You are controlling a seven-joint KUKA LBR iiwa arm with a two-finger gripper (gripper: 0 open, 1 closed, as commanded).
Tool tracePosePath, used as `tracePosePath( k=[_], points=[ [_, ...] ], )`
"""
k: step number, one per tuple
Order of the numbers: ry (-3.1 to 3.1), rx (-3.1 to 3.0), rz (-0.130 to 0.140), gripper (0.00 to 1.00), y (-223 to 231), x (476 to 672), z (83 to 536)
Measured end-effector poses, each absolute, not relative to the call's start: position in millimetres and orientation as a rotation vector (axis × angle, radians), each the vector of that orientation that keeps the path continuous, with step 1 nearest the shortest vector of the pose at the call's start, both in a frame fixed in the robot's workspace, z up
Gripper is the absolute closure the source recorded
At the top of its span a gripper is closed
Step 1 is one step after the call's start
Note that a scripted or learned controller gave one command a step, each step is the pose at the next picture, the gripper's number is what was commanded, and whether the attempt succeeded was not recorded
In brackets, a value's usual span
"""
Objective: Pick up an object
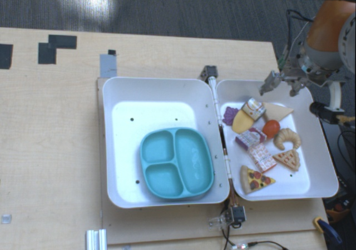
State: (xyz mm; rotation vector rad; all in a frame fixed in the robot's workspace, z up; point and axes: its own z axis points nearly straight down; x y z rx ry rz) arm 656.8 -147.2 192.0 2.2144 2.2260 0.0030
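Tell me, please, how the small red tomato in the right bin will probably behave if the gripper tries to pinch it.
The tomato looks round and glossy, so it may slip out of a pinch or roll. It is wedged between the croissant and the cheese wedge, which could stop rolling but crowd the gripper.

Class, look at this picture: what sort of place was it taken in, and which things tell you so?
Probably a robotics lab bench: a robot arm reaches over two white bins, toy food fills one, and cables trail off.
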Motion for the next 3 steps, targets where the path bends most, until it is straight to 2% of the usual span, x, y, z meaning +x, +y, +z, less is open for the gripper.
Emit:
tracePosePath(
  k=[1, 2, 3],
  points=[
    [2.218, 2.21, 0.011, 0.0, -136, 639.0, 94],
    [2.215, 2.202, 0.018, 1.0, -136, 641.7, 107],
    [2.223, 2.215, 0.006, 1.0, -116, 598.4, 186]
  ],
)
